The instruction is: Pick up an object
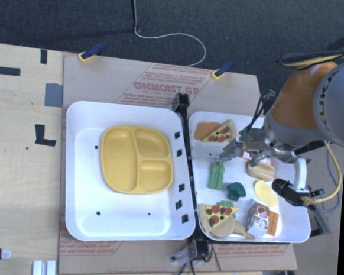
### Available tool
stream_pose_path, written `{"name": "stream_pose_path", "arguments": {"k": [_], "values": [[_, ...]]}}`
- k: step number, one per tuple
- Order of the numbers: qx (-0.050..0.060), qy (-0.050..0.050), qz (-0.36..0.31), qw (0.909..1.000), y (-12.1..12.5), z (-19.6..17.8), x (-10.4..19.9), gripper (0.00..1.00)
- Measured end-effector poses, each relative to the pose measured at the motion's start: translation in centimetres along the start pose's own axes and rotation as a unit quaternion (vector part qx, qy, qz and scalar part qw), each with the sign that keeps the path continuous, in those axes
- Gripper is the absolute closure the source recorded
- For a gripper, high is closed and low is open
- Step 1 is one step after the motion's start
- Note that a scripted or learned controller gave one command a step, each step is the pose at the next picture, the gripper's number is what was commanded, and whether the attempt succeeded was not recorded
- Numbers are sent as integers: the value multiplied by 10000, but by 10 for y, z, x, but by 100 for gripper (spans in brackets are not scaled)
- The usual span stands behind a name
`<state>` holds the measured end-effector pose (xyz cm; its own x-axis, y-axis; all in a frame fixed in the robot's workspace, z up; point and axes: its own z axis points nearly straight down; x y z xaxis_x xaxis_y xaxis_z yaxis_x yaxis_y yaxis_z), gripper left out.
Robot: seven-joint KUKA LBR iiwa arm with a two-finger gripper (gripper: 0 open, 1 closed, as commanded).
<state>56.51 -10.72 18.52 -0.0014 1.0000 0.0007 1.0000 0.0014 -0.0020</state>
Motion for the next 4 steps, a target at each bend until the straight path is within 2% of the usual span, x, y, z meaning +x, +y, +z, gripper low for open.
{"name": "stream_pose_path", "arguments": {"k": [1, 2, 3, 4], "values": [[13, -3, 2, 10000, 12, 97, 1, 0], [5, 2, 3, 10000, 12, 83, 2, 100], [11, 3, 3, 10000, 12, 83, 2, 0], [5, 2, -15, 10000, 82, 88, 10, 0]]}}
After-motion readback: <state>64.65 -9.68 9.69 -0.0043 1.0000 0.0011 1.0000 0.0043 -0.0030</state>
